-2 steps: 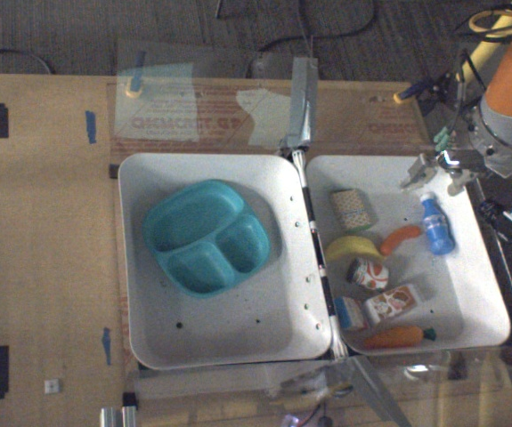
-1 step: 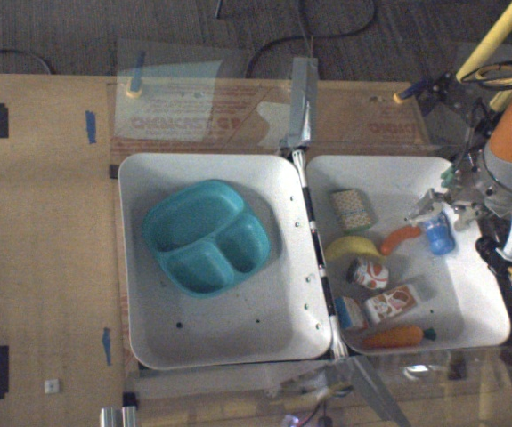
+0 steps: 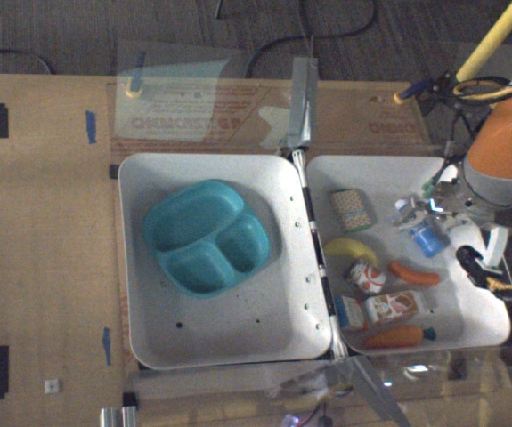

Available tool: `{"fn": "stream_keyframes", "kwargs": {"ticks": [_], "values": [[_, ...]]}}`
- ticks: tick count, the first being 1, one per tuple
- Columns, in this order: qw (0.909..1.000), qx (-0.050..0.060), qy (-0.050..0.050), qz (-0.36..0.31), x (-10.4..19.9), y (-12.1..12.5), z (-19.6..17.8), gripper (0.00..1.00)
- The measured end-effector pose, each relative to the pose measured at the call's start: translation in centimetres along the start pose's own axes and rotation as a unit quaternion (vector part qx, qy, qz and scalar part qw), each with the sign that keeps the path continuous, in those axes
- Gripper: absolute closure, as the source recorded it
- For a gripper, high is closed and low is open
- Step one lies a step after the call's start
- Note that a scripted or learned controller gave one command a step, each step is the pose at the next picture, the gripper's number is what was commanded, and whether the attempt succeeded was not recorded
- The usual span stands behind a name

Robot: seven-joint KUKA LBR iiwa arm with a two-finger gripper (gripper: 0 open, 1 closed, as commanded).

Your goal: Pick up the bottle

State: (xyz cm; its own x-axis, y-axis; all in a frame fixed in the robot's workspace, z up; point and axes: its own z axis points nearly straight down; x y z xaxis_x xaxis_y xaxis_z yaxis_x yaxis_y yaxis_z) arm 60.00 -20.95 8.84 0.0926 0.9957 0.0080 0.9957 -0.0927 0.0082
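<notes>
In the far right part of the bin (image 3: 496, 323) nearest the arm, the gripper (image 3: 423, 213) hangs low over the bin floor. It is too small and cluttered to tell whether it is released or clenched. Just below it, touching or nearly so, lies a small blue thing (image 3: 428, 239), which I take to be the bottle. Nothing shows it to be gripped.

Near it on the bin floor lies an orange sausage-shaped piece (image 3: 414, 275). Further out are a red-and-white can (image 3: 369, 278), a banana (image 3: 349, 250) and a patterned little box (image 3: 351, 209). Along the near wall are a carton (image 3: 389, 308) and a carrot (image 3: 396, 336). The other bin (image 3: 140, 327) holds a teal divided plate (image 3: 207, 237), and both bins sit on the desk (image 3: 42, 238).

This looks like the approach or grasp step, with the lift not yet made. The next move calls for centring the gripper on the bottle, closing firmly, and rising straight up, clear of the orange piece close by.
</notes>
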Motion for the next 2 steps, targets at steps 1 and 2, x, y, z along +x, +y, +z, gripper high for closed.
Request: {"fn": "stream_keyframes", "kwargs": {"ticks": [1,2], "values": [[1.0,0.0,-0.004,0.002,-0.5,0.0,-0.9,1.0],[0.9956,0.004,-0.005,0.093,1.8,0.0,-11.2,1.0]]}}
